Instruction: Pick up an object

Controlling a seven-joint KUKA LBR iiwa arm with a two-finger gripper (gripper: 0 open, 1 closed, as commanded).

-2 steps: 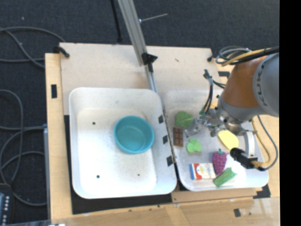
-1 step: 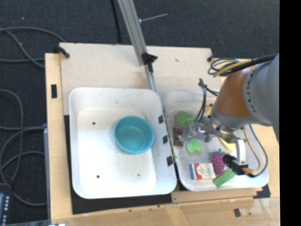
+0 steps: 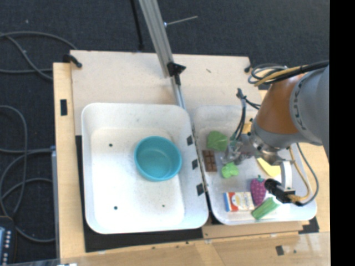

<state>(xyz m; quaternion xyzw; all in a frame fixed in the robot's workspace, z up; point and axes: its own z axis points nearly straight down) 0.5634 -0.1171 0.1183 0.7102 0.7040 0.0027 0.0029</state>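
On the bench (image 3: 111, 76), two shallow white bins are set side by side. The left bin (image 3: 105, 204) holds a teal bowl (image 3: 158, 158), placed upright near the bin's middle and well apart from the walls. The right bin (image 3: 211, 118) carries a cluster of small things: a pale green leaf-shaped piece (image 3: 217, 141) near the upper left, a small brown block (image 3: 209, 160) just below it beside the wall shared with the other bin, a bright green lump (image 3: 229, 171) near the centre, a purple bunch of grapes (image 3: 257, 190) further right, a white and red carton (image 3: 238, 201) lying flat toward the near edge, and a green elongated piece (image 3: 265, 209) just beside the carton at the lower right. A yellow item (image 3: 270, 169) is partly hidden under the arm, and what it is cannot be told. The grey arm with its orange band (image 3: 277, 112) is reached in from the right over the right bin. The gripper (image 3: 235, 155) is lowered between the leaf-shaped piece and the green lump, very close to both. Whether its jaws are spread or closed cannot be told, and nothing is clearly seen gripped. A slanted metal rail (image 3: 158, 29) is fixed at the back of the bench.
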